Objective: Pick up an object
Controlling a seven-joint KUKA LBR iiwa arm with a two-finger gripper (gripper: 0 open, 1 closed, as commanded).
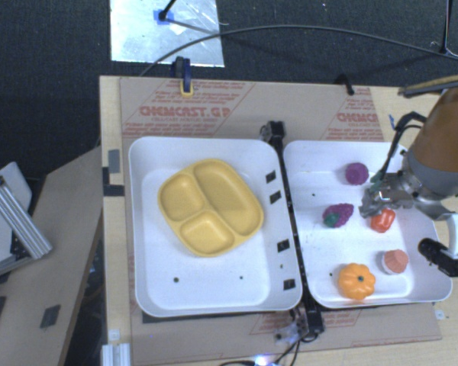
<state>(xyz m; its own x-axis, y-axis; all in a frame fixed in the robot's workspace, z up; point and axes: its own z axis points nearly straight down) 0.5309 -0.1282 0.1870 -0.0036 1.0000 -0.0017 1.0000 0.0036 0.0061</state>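
Red pepper toy (382, 220) lies just under the fingers (376, 202), seemingly unclamped; spread unclear.

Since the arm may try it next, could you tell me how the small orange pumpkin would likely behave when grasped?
The orange pumpkin looks like rounded, glossy plastic, so it is probably light and somewhat slippery. Its squat shape suggests it may roll or scoot on the smooth right bin if nudged off-centre.

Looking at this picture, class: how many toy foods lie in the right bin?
5: a purple ball at the back, purple grapes mid-bin, a red piece under the gripper, an orange pumpkin and a pink piece in front. The arm may hide more.
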